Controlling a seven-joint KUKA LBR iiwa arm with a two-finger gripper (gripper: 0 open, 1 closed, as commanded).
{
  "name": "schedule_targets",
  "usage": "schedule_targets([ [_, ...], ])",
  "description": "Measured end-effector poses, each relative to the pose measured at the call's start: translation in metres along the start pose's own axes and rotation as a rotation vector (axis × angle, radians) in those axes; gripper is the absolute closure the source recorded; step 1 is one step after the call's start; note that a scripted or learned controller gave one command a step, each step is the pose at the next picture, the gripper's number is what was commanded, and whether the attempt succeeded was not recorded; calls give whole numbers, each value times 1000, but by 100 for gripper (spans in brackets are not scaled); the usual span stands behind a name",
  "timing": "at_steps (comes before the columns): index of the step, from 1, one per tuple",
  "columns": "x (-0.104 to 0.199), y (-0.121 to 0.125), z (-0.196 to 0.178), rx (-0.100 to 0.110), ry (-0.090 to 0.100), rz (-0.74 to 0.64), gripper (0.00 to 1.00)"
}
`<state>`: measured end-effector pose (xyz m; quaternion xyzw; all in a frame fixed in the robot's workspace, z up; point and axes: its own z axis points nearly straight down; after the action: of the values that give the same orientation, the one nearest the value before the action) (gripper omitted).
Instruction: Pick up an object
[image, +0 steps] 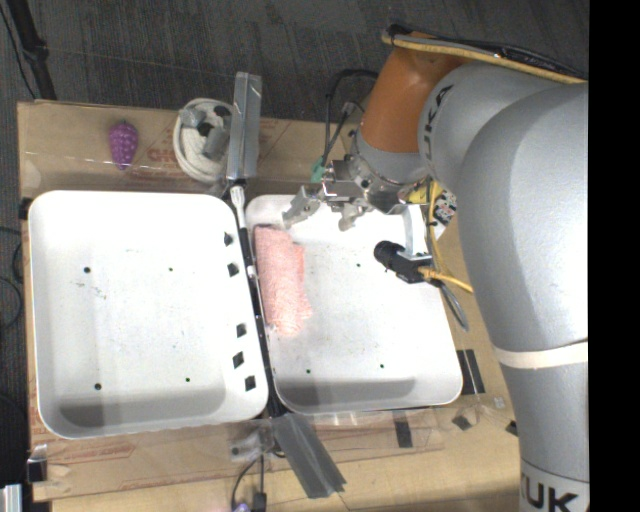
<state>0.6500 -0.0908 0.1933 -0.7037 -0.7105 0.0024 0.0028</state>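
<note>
A pink, fuzzy oblong object (281, 278) lies in the right bin (400, 385), along its left wall. My gripper (322, 210) hangs over the bin's far left corner, just above and right of the pink object's upper end. Its two metal fingers (298, 208) stand apart with nothing between them. The grey arm with its orange band reaches in from the upper right and covers the bin's right side.
The left bin (130, 400) sits beside the right one, with a metal divider bar (245, 120) at the far end between them. Beyond the bins, a purple object (123, 143) and a white coiled object (203, 137) rest on the cardboard bench.
</note>
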Motion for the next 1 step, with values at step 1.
schedule_targets([
  [1, -24, -2, 95, -5, -1, -152, 0],
])
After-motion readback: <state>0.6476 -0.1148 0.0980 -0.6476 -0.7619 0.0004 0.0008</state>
